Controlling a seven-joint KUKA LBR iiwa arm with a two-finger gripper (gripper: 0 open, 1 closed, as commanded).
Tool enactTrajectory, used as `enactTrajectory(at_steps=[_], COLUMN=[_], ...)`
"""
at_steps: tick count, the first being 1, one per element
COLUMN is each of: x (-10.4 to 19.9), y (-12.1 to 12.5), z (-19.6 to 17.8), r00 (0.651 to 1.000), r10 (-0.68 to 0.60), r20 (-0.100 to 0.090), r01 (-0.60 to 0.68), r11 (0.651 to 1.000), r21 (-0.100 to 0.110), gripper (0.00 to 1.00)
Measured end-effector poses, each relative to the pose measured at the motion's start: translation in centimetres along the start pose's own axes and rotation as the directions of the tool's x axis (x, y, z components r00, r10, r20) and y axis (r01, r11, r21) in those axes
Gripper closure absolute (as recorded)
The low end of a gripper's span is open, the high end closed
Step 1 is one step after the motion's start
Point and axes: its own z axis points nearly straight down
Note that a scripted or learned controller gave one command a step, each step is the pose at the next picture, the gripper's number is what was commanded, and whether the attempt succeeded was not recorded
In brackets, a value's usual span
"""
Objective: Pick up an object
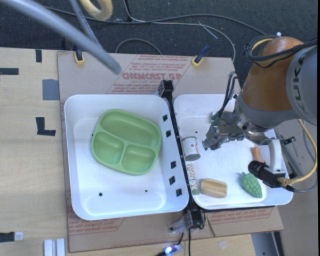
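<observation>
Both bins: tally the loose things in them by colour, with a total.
Green: 2, divided plate in the left bin, grape bunch in the right bin
Tan: 1, bread-like block
Silver: 1, small can
Orange: 1, small piece
Total: 5

A pale green divided plate (126, 141) lies in a white bin (77, 191). Elsewhere: a tan bread loaf (213, 188), green grapes (252, 184) (bumpy-textured), and a grey arm (288, 79) banded orange.

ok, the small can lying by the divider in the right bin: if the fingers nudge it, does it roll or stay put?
The can seems to lie on its side, so a sideways nudge would probably roll it. It sits close to the divider, which may stop it that way. Its smooth round wall looks apt to slip between the fingers. The gripper hangs just beside it.
</observation>
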Motion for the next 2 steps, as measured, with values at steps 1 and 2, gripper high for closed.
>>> enactTrajectory(at_steps=[1,2], x=[5.4,10.8], y=[-0.4,0.0], z=[-0.3,-0.4], r00=[1.0,1.0], r10=[-0.001,-0.001], r20=[0.0,0.001], r01=[0.001,0.001], r11=[1.0,1.0], r21=[-0.001,-0.001], gripper=[1.0,1.0])
